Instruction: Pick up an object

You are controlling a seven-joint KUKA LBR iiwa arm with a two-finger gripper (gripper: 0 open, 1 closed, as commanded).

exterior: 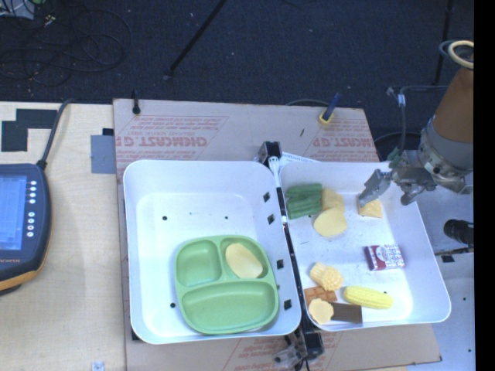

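End effector (pixel 389 188), fingers spread (gripping nothing), directly above the yellow wedge (pixel 372 209) in the right bin (pixel 433 269).

The cardboard sheet (pixel 203 135) under the bins bears red print, upside down and mirrored, roughly "CHEMCRZT, G.P", repeated at right. The small red packet (pixel 384 257) carries unreadable marks.

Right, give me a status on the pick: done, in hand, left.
Done: the gripper has reached the right bin, its fingers spread open beside a yellow wedge. In hand: nothing sits between the fingers. Left: closing on an object and lifting it. The corn cob, green block and red packet lie in that bin.
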